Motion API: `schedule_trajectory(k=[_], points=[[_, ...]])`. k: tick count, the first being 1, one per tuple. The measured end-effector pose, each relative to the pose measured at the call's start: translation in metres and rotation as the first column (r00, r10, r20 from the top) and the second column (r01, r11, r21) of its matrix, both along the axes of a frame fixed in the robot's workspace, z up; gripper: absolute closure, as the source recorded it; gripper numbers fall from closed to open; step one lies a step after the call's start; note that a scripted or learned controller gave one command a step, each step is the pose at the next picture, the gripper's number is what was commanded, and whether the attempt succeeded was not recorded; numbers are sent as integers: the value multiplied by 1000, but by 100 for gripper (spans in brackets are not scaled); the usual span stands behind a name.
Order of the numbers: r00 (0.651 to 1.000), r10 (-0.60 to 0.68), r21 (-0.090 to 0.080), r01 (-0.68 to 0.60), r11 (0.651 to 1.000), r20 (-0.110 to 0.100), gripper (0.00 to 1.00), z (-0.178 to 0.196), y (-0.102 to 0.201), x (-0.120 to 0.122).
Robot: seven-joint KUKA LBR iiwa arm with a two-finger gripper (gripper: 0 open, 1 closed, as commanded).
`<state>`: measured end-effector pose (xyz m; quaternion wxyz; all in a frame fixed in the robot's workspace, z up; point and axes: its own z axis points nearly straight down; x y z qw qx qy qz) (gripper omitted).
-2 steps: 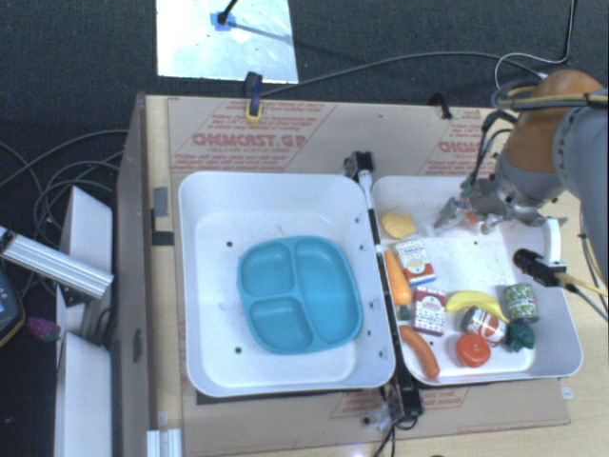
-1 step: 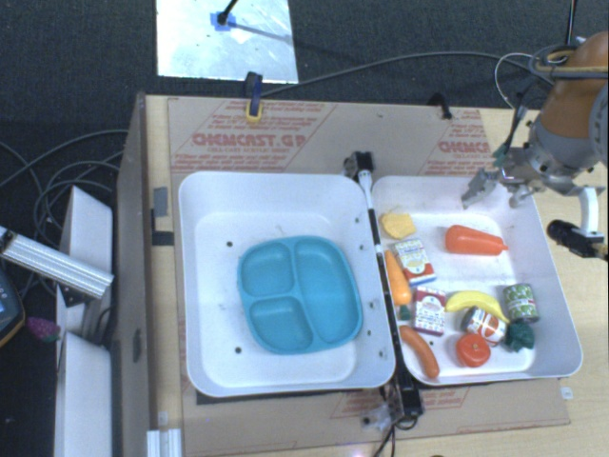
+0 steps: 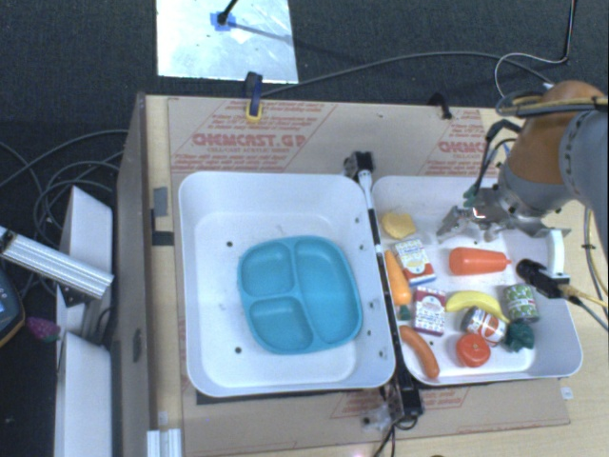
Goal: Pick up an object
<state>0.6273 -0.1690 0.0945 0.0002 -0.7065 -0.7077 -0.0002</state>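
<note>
- Left bin [image 3: 205,208]: holds a blue divided tray [image 3: 299,291], well apart from the arm; no risk here.
- Right bin [image 3: 571,346]: toys crowd together; small carrot [image 3: 398,279] lies along the left wall, cartons [image 3: 415,260] touching neighbours, so a grab may catch two or slip.
- Large carrot [image 3: 478,260]: likeliest target, near the tool; rounded, may roll.
- Gripper [image 3: 473,214]: above the far end, nothing held; open or closed, cannot tell.

blue tray [image 3: 300,293] in white bin [image 3: 214,217]; below gripper [image 3: 473,215]: orange carrot [image 3: 478,261], yellow banana [image 3: 474,302], red tomato [image 3: 473,349]
</note>
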Motion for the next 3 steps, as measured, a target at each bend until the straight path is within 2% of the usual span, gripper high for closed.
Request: schedule_trajectory(k=[1, 2, 3], points=[[1000, 0, -1, 0, 1000, 1, 0, -10, 30, -51], [1000, 1, -1, -1, 1000, 4, 100, 1, 29, -50], [1000, -1, -3, 1, 1000, 6, 100, 126, 20, -84]])
